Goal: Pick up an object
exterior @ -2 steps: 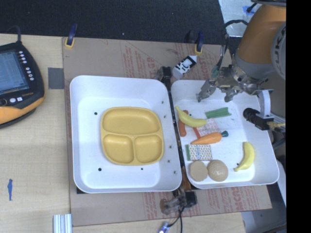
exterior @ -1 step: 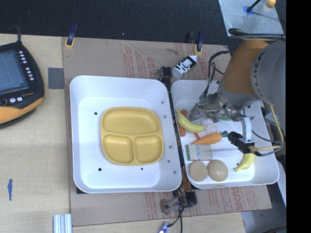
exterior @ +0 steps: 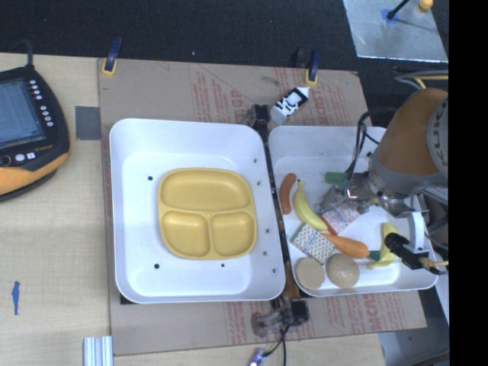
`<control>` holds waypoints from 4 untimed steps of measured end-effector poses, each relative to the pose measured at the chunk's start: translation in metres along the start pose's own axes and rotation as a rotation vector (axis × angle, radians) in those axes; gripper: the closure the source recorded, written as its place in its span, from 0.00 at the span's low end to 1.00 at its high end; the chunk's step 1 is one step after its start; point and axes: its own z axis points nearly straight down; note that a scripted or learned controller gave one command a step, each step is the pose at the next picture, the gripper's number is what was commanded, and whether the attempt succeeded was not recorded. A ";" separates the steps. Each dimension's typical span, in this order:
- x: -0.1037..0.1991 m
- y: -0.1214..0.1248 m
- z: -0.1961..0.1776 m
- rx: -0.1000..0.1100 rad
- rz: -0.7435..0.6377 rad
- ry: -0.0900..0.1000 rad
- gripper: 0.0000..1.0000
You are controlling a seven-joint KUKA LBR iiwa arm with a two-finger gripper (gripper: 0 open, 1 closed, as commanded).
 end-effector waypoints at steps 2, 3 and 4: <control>0.000 0.001 -0.010 0.001 -0.004 -0.001 0.00; -0.046 0.084 -0.001 -0.003 0.001 0.002 0.00; 0.013 0.101 -0.001 -0.004 -0.001 0.002 0.00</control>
